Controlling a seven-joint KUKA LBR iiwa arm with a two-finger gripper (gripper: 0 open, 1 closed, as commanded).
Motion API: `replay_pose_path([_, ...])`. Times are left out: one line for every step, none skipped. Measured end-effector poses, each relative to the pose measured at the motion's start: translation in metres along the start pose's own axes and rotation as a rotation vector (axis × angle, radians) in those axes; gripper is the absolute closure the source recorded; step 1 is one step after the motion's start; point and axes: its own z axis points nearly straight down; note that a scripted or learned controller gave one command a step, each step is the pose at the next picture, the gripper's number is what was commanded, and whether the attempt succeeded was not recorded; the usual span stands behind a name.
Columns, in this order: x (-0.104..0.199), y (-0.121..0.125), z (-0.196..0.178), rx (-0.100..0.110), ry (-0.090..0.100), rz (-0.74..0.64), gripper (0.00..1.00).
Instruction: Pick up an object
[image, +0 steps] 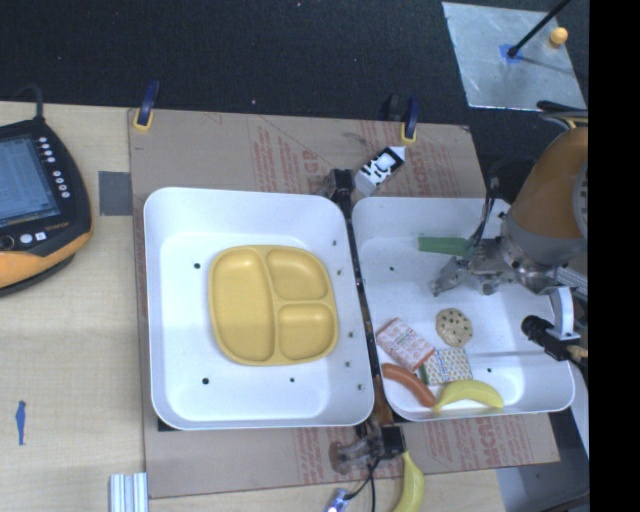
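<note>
Wooden tabletop (80, 340) with a sheet of cardboard (250, 150) clipped down on it, and two white bins sitting side by side on the cardboard. So, the stuff to pick from is all bunched in the near part of the right bin (400, 215): a cookie (453, 324), a pink wrapped snack (404, 343), a small patterned packet (446, 365), a hot dog (408, 385) and a banana (469, 396) along the near wall. They're touching or nearly touching, which looks like what you get when things are just dumped in, not laid out. A green flat piece (443, 244) lies apart from them at the far side of that bin.

The gripper (474, 276) is down in the right bin, between the green piece and the cookie, closest to those two. I can't tell if the jaws are spread or pinched, and I see nothing between them, so I wouldn't call anything grabbed yet.

Arm (550, 200) comes in from the right, wrist bent down into the bin.

Left bin (170, 215) holds a yellow divided tray (272, 303), sitting flat. Far left there's a handheld control tablet (35, 205).
</note>
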Motion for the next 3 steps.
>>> replay_pose_path([-0.022,0.070,-0.001,-0.003,0.002,0.001,0.00])
replay_pose_path([-0.013,-0.001,-0.005,-0.001,0.001,0.000,0.00])
replay_pose_path([0.015,0.071,-0.028,-0.004,0.002,0.002,0.00])
